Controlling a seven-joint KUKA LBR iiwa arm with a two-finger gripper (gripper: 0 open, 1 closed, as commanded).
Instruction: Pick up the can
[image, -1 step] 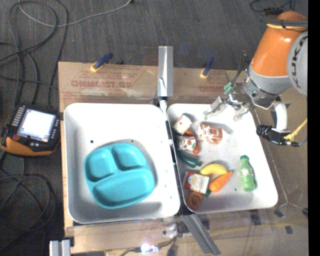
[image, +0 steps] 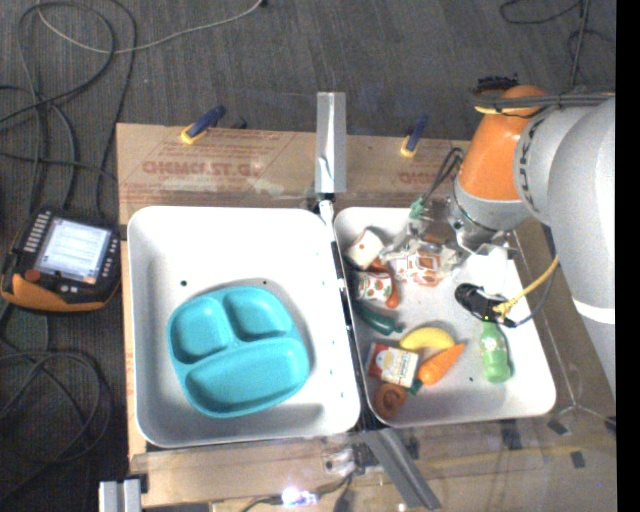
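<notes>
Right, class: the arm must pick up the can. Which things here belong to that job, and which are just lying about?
Job in hand: gripper; can, probably the white-and-red one beneath it.

Lying about: blue plate; banana; carrot; green bottle.

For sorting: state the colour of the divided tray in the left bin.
Turquoise blue divided tray, clear in the camera view.
</notes>
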